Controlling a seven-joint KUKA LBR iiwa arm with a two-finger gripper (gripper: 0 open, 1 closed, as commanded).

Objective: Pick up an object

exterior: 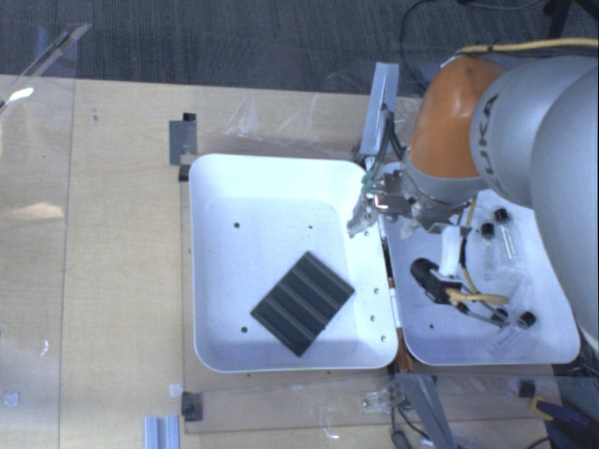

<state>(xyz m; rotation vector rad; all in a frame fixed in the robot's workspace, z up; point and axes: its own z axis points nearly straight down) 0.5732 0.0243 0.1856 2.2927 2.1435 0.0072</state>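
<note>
The pick looks barely begun, judging from how things lie; the ridged black pad (303,303) rests flat on the floor of the left bin (215,251), turned diagonally, toward the bin's near edge and right of its middle, with nothing touching it. The arm (524,129) reaches in from the right, its orange band (449,120) hanging above the rim the two bins share; below the band, small metal parts of the wrist poke out over the far right corner of the left bin, well apart from the pad and farther from the camera than it. The claw itself is buried under the wrist, so whether it is apart or together cannot be told, and nothing is seen carried beneath it. The right bin (562,349), beside the left bin, holds a scatter of small things: a black curved piece (429,280), a yellowish stick (477,297), a few clear bits with dark caps, all lying loose on its floor. What seems left, then, is nearly everything: choosing a thing, coming down over it, closing on it, and lifting it off the bin floor; the worktop (112,251) around the left bin is pale wood.
</note>
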